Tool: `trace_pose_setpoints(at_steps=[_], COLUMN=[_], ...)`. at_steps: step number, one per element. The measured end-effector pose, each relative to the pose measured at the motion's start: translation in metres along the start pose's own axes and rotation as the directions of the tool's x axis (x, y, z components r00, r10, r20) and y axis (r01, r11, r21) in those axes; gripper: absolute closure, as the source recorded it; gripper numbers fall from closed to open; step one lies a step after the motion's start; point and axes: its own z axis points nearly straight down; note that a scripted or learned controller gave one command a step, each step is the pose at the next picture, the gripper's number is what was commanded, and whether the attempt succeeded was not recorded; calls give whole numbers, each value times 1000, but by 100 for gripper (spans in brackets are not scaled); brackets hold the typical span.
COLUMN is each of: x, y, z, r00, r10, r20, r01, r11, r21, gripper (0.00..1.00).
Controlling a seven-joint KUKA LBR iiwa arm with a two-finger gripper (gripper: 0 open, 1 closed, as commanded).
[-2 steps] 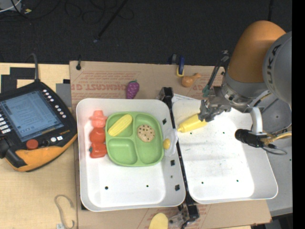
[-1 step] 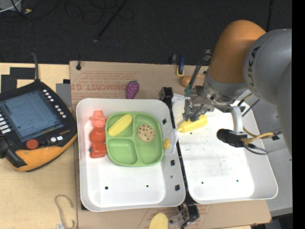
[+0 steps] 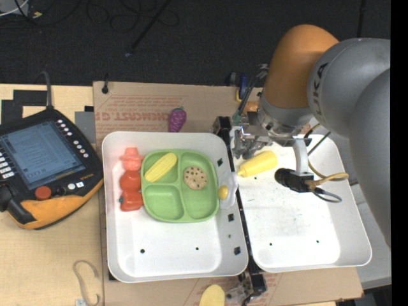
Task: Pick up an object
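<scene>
Behind the bench point(image 3: 38, 254) we see dark floor and loose cables, with a teach pendant point(image 3: 44, 158) lying off to the left and a sheet of cardboard point(image 3: 140, 104) under both bins.

From the camera view, the left bin point(image 3: 166, 266) carries a green divided plate point(image 3: 169, 206) toward its far edge. A yellow corn cob point(image 3: 159, 166) and a cookie point(image 3: 195, 178) sit in the plate's two far compartments, and a red and pink figure point(image 3: 131, 183) lies between the plate and the bin's left wall. A small purple piece point(image 3: 177, 118) rests on the cardboard just beyond the bin's far edge.

The arm point(image 3: 331, 88) reaches over the right bin point(image 3: 306, 234) and puts the gripper point(image 3: 244, 146) down at its far left corner. We cannot tell whether the gripper is parted or closed, since the wrist hides it. A yellow bottle point(image 3: 258, 164) lies tilted just beside the gripper, near the left wall, and we judge it to be the object sought because nothing else lies near the gripper.

We think the corner is the difficulty, as the wall and the ridge between the bins leave little room on that side. The near half of the right bin gives open room for lifting away.
</scene>
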Motion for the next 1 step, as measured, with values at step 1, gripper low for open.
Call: trace_pose_setpoints(at_steps=[1], x=[4], y=[4], z=[-11], r00=[1000], r10=[1], r20=[-1], r01=[-1], r11=[1000], r21=[0], gripper=[100])
